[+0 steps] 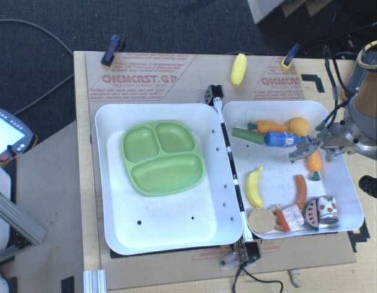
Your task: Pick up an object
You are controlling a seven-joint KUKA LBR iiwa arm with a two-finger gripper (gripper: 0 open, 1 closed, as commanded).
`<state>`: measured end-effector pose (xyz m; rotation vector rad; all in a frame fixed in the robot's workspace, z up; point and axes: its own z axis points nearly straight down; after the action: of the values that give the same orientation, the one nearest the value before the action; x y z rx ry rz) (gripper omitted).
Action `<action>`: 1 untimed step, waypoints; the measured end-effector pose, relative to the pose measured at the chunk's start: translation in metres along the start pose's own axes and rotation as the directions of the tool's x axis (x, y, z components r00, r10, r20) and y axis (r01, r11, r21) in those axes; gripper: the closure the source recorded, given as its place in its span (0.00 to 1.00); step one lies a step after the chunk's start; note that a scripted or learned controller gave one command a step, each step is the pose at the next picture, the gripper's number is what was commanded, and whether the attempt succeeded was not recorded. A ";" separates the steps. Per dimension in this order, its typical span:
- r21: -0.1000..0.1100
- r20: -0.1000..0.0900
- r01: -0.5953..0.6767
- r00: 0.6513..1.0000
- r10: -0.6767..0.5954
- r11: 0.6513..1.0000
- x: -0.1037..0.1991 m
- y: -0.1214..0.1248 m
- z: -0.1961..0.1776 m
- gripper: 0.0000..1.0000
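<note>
Near the right bin's (353, 191) far-right wall, claw (310, 148), grip state unclear, just above a small carrot (315, 162).

left bin (115, 182) and right bin (344, 182): smooth, glossy white plastic. green divided plate (163, 157): matt plastic with a soft sheen. bench sheet (146, 75) at the upper middle: pale, flat board, paper-like with red print. yellow corn (238, 69) and banana (254, 188): shiny plastic. gripper (303, 148): dull grey metal.
</note>
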<state>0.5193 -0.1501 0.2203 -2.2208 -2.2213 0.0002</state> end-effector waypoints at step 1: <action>0.001 0.001 -0.002 1.000 0.002 1.000 -0.056 -0.010 0.091 0.00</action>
<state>0.5090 -0.2059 0.1292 -2.2225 -2.2191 0.0021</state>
